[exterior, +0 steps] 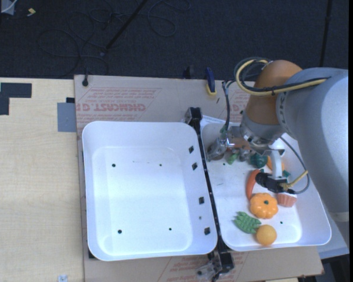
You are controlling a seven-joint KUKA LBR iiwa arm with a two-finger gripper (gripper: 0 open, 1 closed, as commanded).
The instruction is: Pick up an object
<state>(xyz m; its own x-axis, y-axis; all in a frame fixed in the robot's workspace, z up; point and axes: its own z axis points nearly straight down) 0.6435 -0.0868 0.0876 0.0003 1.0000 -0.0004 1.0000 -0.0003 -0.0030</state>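
Gripper (pixel 222 148) at upper-left corner of right bin (pixel 226 195), beside black rail (pixel 203 184) | open or closed: cannot tell | pumpkin (pixel 263 205), orange ball (pixel 266 234) near bin's lower rim

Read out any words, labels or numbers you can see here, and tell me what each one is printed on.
Red block lettering on the cardboard sheet, behind the left bin: upside down and too blurred to read with confidence.
More red print on the same sheet's front edge: too small to read.
I can make out no other text.
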